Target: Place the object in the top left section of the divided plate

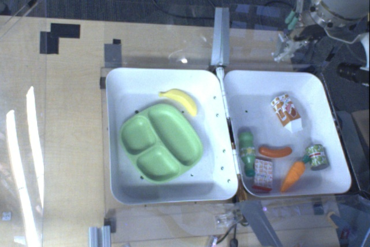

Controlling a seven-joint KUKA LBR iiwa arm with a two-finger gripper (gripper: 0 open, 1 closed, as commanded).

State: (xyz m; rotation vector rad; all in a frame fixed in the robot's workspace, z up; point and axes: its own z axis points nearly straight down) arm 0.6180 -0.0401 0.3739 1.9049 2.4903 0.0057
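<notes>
The two-finger gripper, of which I cannot tell whether it is released or clenched, hangs beyond the right white bin, where the small toy foods lie crowded, so it may grasp two, and the green divided plastic plate in the left white bin lies turned, so the wrong section may be chosen.

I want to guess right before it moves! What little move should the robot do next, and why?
Probably swing the claw down and left over the right bin, where the toy food lies. It hangs beyond the bin's far edge, high up, with nothing seen in it. The green divided plate in the left bin has nothing in any of its sections, and the banana lies beside it.
</notes>
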